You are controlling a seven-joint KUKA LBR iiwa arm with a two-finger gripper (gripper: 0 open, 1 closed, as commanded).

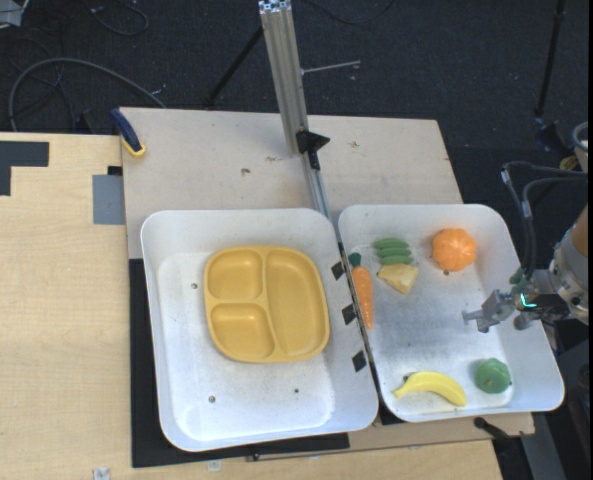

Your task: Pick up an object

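Gripper hovers above green apple, apart.

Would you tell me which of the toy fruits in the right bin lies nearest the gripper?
The green apple, just below the gripper near the bin's lower right corner. The orange and banana sit farther away.

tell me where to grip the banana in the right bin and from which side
Probably grip the banana across its thick middle, coming straight down from above. It lies flat and curved near the bin's front wall, so fingers close across its narrow width, clear of the green fruit.
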